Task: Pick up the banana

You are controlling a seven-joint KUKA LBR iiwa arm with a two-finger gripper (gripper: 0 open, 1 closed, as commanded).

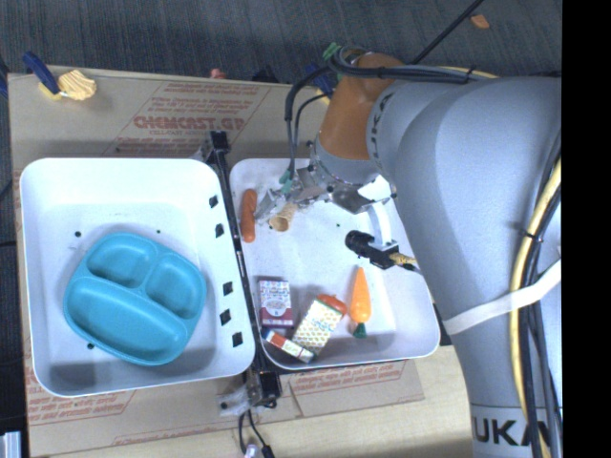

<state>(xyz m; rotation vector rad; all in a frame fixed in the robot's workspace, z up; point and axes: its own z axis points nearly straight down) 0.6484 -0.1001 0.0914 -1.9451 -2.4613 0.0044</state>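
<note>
Grey pincer (286, 191) is down in the right bin (420, 337), can't tell its state. No obvious banana; maybe that pale thing (279, 222) just below it, which would explain the reach.

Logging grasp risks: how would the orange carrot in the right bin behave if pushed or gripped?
The carrot looks round and tapered, so it would probably roll or slip from a pinch. Its smooth look suggests a stiff, light toy.
</note>
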